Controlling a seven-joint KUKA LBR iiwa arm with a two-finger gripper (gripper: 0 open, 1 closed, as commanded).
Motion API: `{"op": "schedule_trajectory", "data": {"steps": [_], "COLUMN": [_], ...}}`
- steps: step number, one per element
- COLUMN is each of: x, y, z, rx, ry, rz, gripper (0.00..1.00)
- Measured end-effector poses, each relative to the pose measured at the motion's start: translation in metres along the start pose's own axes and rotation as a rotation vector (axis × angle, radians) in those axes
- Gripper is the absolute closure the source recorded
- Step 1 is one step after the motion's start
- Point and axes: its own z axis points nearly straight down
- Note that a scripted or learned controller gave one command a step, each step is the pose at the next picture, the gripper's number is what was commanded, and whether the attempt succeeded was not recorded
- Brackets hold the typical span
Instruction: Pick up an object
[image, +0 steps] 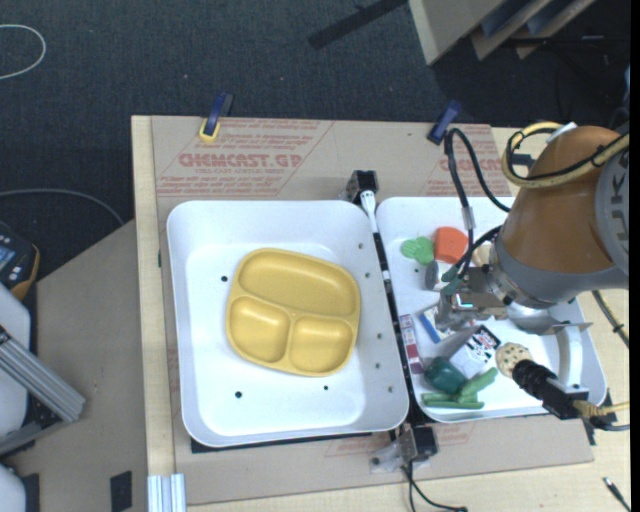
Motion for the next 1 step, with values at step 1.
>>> {"op": "schedule_trajectory", "data": {"steps": [1], "x": [0.0107], "y": [0.002], "z": [0.0054], "rx": [0.001], "ry": [0.0], "rz": [-0.003], "gripper": [1.0]}}
